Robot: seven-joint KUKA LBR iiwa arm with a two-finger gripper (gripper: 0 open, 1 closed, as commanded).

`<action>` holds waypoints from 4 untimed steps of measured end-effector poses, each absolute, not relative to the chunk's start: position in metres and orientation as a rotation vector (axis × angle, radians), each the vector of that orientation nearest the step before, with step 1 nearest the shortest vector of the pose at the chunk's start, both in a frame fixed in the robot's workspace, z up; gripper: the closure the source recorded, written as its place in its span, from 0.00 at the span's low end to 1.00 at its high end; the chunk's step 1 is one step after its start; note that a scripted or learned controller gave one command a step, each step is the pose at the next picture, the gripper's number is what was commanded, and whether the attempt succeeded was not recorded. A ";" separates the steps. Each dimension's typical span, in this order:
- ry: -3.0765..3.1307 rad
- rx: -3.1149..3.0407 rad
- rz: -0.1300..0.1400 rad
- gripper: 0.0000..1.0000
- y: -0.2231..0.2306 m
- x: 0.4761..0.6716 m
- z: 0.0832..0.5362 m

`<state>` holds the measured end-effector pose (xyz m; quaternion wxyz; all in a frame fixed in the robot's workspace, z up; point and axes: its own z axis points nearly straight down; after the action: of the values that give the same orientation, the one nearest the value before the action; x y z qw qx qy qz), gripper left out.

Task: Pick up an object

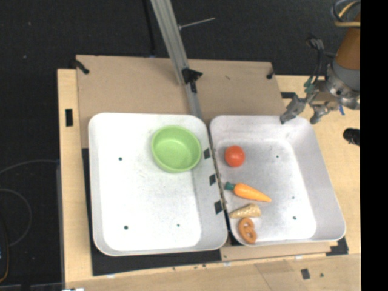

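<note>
In the right bin [303,162] lie a red tomato [234,156], an orange carrot [250,191], a beige bread piece [245,211] and a brown pretzel [247,229], all along its left side. A green bowl [176,148] rests in the left bin [121,193] near its upper right. My gripper [304,111] hangs over the right bin's far right corner, open, with nothing between its fingers. It is well away from the food items.
A metal pole [173,41] slants up from the bins' shared far edge. A brown board [176,83] lies behind the bins. The bench edge [66,162] runs along the left.
</note>
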<state>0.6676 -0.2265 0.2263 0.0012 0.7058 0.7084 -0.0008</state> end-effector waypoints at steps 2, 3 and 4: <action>2.230 2.216 -0.007 0.00 -0.226 0.668 0.164; 2.226 2.217 -0.005 0.00 -0.219 0.674 0.111; 2.226 2.214 -0.005 0.00 -0.221 0.674 0.101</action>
<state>0.6741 -0.2211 0.1015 0.0012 0.7052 0.7090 -0.0014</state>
